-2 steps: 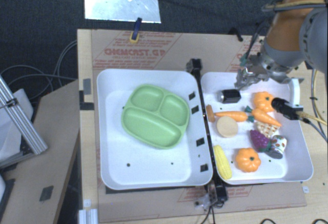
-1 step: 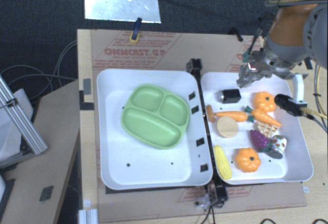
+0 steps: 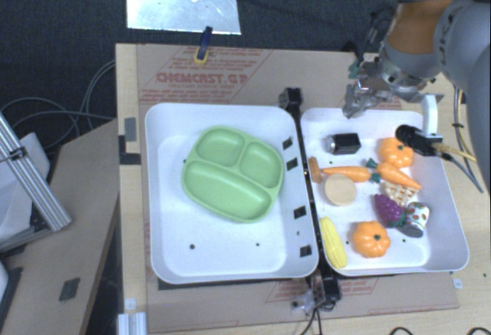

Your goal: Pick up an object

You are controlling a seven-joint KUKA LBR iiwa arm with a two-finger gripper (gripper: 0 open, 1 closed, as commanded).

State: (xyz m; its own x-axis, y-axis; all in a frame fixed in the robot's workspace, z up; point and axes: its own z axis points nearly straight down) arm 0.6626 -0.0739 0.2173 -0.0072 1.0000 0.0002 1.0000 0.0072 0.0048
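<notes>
We take the small black block [image 3: 344, 143] as the likeliest target: it lies at the far left of the right bin [image 3: 445, 249], apart from the other toys, with bare floor around it. We judge it light, stiff and flat-sided, so a grip across its short sides should hold well. Just near of it lie a carrot [image 3: 347, 172] and a pale round disc [image 3: 340, 191]; further right sit a small pumpkin [image 3: 394, 151], purple grapes [image 3: 389, 208] and, at the near edge, a corn cob [image 3: 332, 241] beside a second pumpkin [image 3: 369, 239]. These rounded plastic pieces look slippery. The gripper [image 3: 359, 102] hangs over the bin's far rim; we cannot tell its opening. The left bin [image 3: 173, 249] holds a green divided plate [image 3: 232, 172].
</notes>
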